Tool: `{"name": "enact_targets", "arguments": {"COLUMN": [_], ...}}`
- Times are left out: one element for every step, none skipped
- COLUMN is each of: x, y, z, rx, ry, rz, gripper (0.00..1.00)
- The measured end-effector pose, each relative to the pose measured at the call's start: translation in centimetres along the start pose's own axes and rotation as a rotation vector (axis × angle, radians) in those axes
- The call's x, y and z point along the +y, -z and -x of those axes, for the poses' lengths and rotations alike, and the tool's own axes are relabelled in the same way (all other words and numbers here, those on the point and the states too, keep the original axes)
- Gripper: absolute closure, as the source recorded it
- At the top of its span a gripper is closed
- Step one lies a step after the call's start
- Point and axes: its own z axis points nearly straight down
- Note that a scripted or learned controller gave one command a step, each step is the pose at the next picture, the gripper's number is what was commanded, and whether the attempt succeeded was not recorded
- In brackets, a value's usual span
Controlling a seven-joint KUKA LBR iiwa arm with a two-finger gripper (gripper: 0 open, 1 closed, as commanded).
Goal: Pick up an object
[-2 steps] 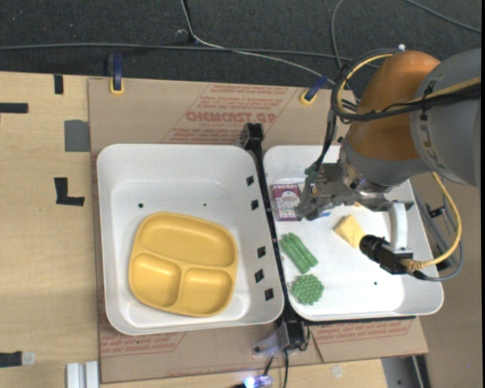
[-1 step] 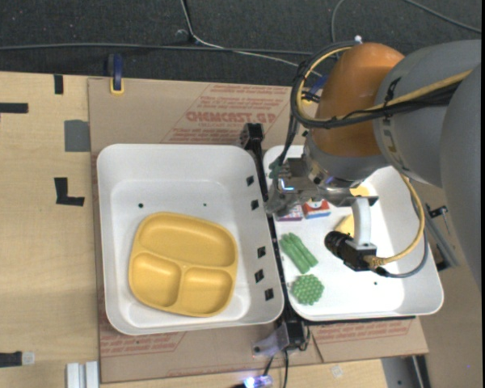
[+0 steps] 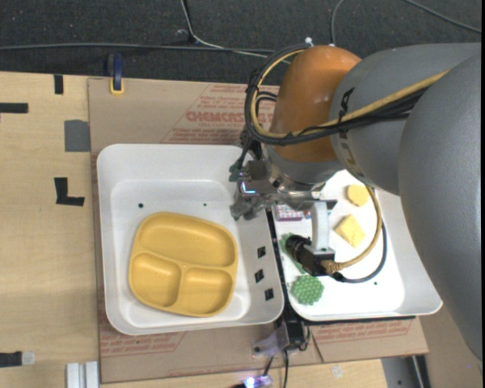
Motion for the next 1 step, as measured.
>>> {"name": "enact_targets", "arguments": {"x": [1.33], "y": [-0.64], "z": [-0.82], "rx": [-0.001], "ry": [-0.005], "rz": [0.0], "gripper": [1.0]}}
